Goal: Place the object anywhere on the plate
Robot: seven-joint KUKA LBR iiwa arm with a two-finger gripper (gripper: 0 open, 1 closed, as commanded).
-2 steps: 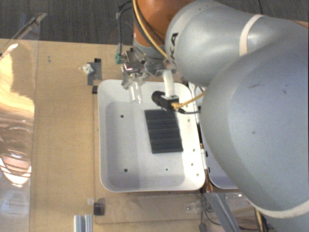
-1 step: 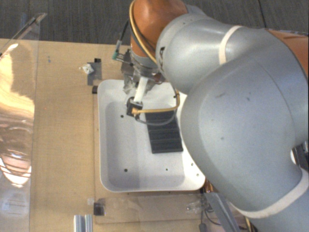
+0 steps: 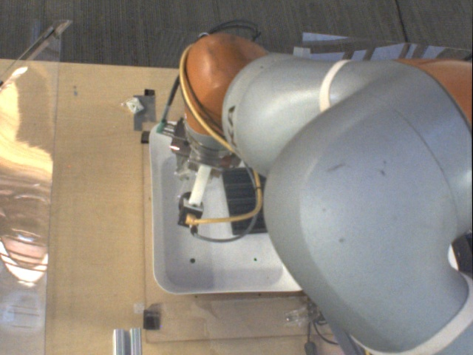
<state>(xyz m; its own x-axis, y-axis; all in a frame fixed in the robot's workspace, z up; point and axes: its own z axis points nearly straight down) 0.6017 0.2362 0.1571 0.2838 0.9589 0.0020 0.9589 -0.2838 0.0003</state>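
The grey arm (image 3: 355, 183) covered the right side of the white bin (image 3: 222, 268) and overhung a black ribbed thing (image 3: 240, 191) on its floor, while the floor toward the view's lower left lay bare and the wooden bench (image 3: 89, 198) beside it stood open.

A robotics lab: a grey arm (image 3: 355, 198) reaches over a white bin (image 3: 170, 268) on a pale wooden surface (image 3: 96, 198), grey carpet (image 3: 148, 6) at the top of the frame.

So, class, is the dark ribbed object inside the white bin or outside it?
Inside. The dark ribbed object lies on the floor of the white bin, within its rim, partly hidden by the arm.
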